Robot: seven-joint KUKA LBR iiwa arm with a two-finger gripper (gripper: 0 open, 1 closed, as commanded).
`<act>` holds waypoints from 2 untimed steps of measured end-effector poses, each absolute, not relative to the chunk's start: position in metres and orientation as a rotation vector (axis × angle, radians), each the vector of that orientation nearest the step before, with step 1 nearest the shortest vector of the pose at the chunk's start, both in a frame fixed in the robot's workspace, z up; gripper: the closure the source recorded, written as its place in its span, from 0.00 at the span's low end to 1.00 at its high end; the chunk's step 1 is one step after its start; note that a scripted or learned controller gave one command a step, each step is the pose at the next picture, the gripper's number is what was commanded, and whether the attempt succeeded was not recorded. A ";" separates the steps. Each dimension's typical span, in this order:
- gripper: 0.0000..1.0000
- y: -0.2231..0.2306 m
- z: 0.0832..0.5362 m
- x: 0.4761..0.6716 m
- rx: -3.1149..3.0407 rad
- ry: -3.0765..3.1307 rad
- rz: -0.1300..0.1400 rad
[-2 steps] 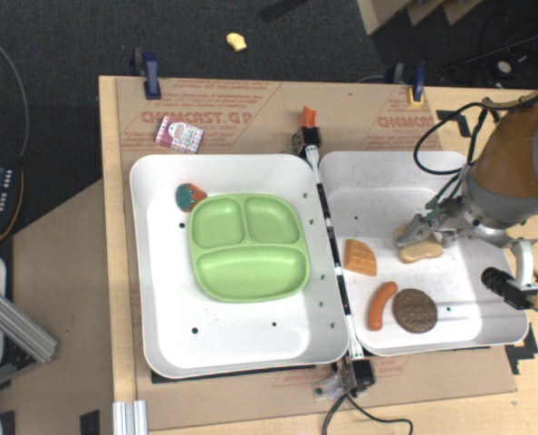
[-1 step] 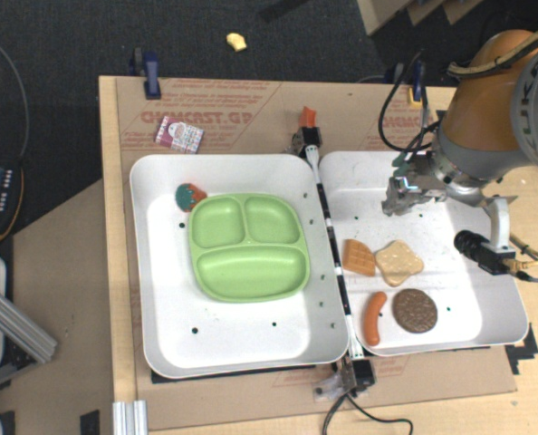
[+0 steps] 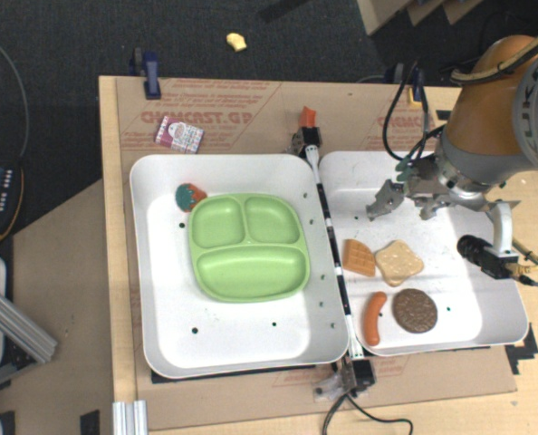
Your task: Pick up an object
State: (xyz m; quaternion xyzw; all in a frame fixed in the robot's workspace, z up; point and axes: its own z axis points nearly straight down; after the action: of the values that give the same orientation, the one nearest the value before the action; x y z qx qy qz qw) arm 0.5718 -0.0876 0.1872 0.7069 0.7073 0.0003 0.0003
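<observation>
Four food items are lying in the right bin (image 3: 486,333), below the gripper (image 3: 408,201); jaws are standing wide, holding nothing. Descending squarely over the bread slice (image 3: 398,262) is advisable.

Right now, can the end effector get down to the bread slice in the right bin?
Probably yes. The end effector hangs over the right bin, just above the bread slice, with bare bin floor between them. The waffle piece touches the slice's left edge, which could crowd a finger.
</observation>
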 end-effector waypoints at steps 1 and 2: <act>0.00 -0.102 0.085 0.529 2.221 2.214 0.013; 0.00 -0.195 0.090 0.552 2.217 2.210 0.013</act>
State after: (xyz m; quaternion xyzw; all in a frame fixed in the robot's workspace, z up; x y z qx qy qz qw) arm 0.5515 -0.1946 0.0900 0.7083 0.7059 0.0041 0.0057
